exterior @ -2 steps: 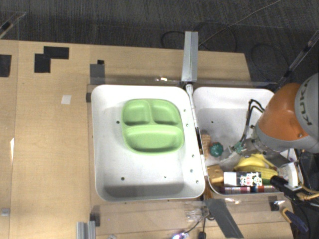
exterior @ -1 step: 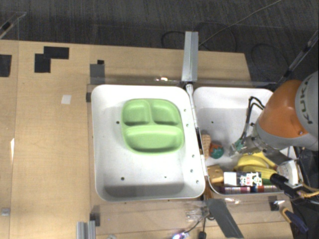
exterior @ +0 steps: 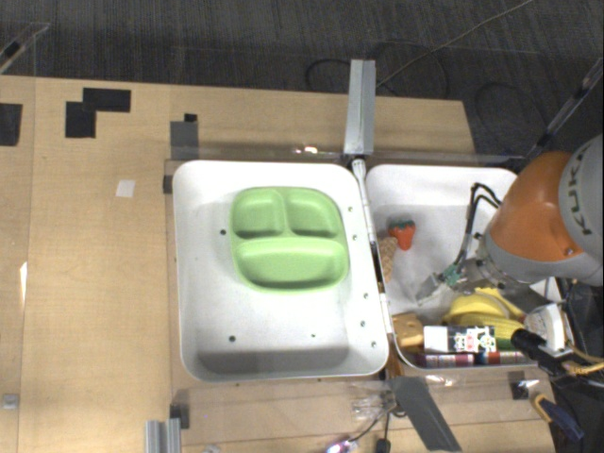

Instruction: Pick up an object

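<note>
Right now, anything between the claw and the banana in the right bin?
Nothing visible. The claw sits low in the right bin, just left of and above the banana, with bare bin floor between them. The carrot-like toy lies farther back, off that line.

We see a pale wood-grain bench (exterior: 85,281), matt, with dark ribbed carpet (exterior: 236,17) beyond it. The left bin (exterior: 198,253) on it looks like smooth white plastic with a soft sheen. In that bin, the green divided tray (exterior: 288,237) is matt plastic. Above the bin's right corner stands a brushed grey metal post (exterior: 360,107). Right of the bin, the arm's orange band (exterior: 540,217) looks smooth and slightly glossy.
</note>
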Robot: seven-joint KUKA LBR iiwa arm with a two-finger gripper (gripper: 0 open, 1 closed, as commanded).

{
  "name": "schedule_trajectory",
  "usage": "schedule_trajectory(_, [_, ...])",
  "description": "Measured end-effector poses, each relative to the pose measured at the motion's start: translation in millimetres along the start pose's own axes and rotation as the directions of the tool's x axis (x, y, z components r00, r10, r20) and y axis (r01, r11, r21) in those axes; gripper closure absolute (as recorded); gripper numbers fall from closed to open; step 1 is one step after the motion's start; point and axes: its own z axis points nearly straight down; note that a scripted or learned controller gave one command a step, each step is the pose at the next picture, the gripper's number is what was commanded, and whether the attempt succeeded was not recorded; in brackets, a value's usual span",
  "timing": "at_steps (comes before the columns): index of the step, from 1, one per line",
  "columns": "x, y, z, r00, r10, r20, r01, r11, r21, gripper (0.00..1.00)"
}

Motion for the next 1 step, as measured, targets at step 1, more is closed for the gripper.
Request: schedule_trajectory(1, [-0.1,2.5,-7.7,1.000,-0.002,-0.001,0.002,1.000,-0.002,1.00])
